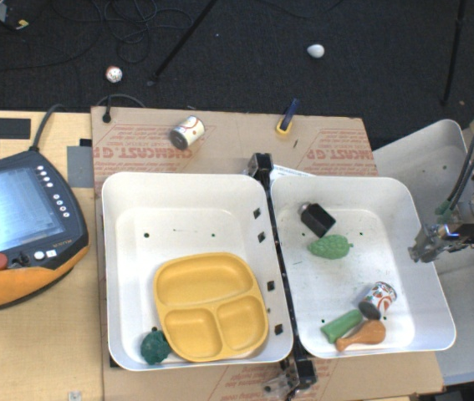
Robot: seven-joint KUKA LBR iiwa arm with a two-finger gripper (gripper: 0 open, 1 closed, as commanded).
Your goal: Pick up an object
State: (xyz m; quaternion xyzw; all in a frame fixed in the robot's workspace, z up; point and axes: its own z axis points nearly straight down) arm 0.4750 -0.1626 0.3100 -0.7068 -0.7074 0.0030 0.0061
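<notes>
- Where the arm comes in at the right edge, the claw (431, 245) sits just outside the right bin's (425, 224) right rim, over a grey sheet; can't tell its state, too small and blurred. Nothing seen in it.
- Right bin, nearest the claw outward: a can (378, 297) w/ red-and-white label lies on its side in the front right part.
- Touching the can's lower left, a green stick (340, 325) and just below it an orange pear-shaped toy (362, 335), both tilted, near the front wall.
- Mid bin: a green leafy lump (330, 247), w/ a black block (318, 219) just behind it, nearly touching.
- Left bin (128, 215): a yellow tray (207, 303) w/ three compartments lies in the front half; a dark green lump (155, 347) sits at the tray's front left corner, touching it.
- Both bins rest side by side on a cardboard sheet (337, 144) on the desk.
- Behind the bins on the cardboard: a small can (186, 132) on its side, and a blue-and-yellow tool (287, 118).
- Far left on the desk: a pendant (19, 224) w/ screen and orange underside.
- Dark floor behind carries cables and two small balls, one at (114, 74), one white (315, 51).
</notes>
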